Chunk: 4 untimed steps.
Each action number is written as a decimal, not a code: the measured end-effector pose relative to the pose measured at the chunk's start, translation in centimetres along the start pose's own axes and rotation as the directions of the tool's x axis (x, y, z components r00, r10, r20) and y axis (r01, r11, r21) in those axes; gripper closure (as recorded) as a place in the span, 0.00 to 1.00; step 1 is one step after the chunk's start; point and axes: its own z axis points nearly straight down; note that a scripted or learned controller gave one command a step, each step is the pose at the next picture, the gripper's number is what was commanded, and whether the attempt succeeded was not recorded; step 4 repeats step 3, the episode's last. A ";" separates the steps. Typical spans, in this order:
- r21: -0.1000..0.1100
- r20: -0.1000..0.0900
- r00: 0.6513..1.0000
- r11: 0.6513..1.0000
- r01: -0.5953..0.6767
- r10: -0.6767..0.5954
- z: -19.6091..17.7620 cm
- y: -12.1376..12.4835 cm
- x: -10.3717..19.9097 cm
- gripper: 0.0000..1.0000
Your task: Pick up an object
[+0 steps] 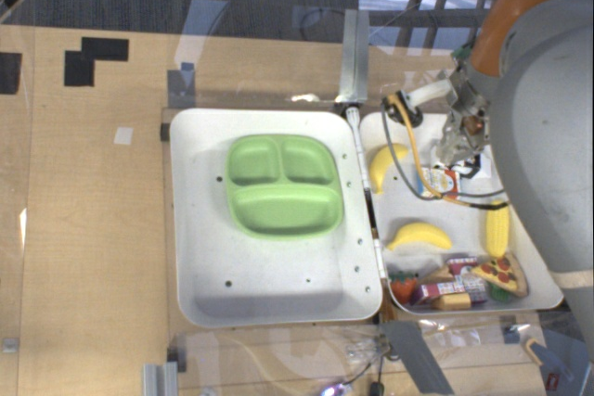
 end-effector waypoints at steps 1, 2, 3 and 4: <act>-0.001 0.001 0.951 0.951 0.308 -0.308 0.0 3.2 -3.2 1.00; -0.001 -0.001 0.958 0.958 0.288 -0.288 -3.6 2.4 -2.3 1.00; 0.001 -0.001 1.000 1.000 0.003 -0.003 -2.8 -1.3 -2.4 1.00; 0.001 -0.001 1.000 1.000 0.003 -0.003 -2.8 -1.3 -2.4 1.00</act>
